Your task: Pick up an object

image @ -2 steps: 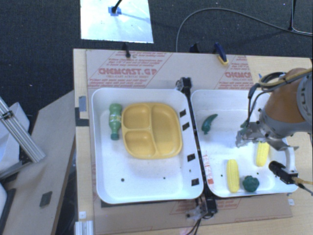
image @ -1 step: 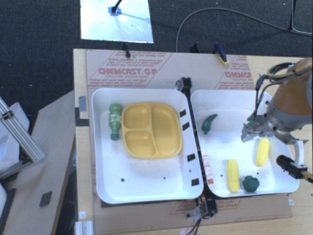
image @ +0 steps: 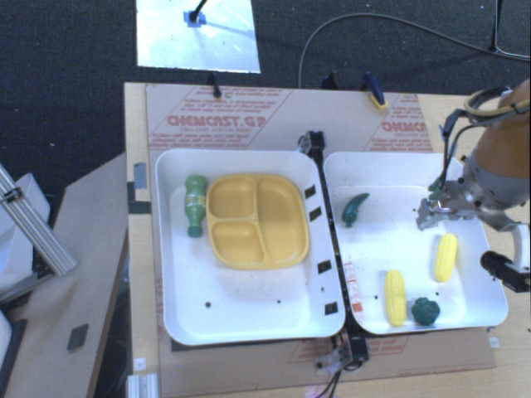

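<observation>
1. The left white bin [image: 178, 305] holds a green bottle [image: 195, 205] lying along its left wall, just left of the yellow divided plate [image: 253, 220], which sits in the upper middle of that bin.
2. The black divider [image: 328, 247] between the bins marks the start of the right white bin [image: 465, 317].
3. A dark green pepper [image: 354, 208] lies just right of the divider, in the upper left of the right bin.
4. A corn cob [image: 395, 298] lies toward the near edge of the right bin, with a green broccoli piece [image: 426, 311] just beside it on its right.
5. A second corn cob [image: 445, 257] lies upright-looking farther right, near the right wall.
6. The gripper [image: 433, 211] hangs just above and left of that second cob, apart from it; whether its fingers stand wide or narrow, I cannot tell.
</observation>
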Controlling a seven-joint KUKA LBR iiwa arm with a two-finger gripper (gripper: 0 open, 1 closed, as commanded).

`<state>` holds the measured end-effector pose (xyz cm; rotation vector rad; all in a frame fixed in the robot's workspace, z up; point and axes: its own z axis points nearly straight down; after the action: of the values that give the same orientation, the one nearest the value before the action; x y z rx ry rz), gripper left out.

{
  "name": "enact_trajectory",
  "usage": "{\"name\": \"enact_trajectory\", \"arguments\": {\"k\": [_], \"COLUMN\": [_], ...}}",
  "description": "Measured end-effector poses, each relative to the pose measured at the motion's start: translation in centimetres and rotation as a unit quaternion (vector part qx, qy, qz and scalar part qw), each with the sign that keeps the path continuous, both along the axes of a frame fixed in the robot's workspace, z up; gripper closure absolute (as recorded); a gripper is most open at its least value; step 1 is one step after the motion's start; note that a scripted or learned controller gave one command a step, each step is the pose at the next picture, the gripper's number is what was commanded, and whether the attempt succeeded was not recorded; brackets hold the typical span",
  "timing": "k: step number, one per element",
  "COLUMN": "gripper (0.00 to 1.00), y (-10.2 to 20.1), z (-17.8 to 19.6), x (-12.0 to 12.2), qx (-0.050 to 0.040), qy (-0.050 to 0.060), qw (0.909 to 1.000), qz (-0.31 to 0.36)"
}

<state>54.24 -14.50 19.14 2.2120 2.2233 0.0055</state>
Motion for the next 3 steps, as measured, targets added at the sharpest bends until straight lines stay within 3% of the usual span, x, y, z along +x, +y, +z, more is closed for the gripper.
{"name": "enact_trajectory", "arguments": {"k": [1, 3], "gripper": [1.0, 1.0], "y": [-0.3, 9.5], "z": [5.1, 4.7], "x": [-0.8, -2.0], "qx": [-0.0004, 0.0017], "qy": [0.0, 0.003], "qw": [1.0, 1.0], "qz": [0.0, 0.003]}}
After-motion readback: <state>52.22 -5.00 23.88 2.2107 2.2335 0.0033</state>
